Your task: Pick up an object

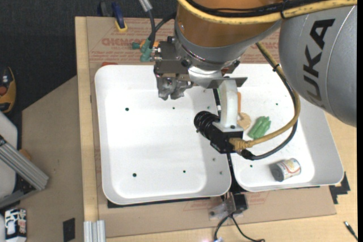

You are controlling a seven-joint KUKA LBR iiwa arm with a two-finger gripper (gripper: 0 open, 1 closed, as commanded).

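Arm hangs over the seam between bins, gripper [170,89] above left bin [147,178], grip state unclear; green toy [260,126] and can [285,169] sit untouched in right bin [317,173].

Two white bins [113,122]; one green object [260,127]; one grey cylinder [285,169]

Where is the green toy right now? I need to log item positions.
The green toy lies in the right bin, near its middle, just right of the arm's white bracket and above the small grey can.
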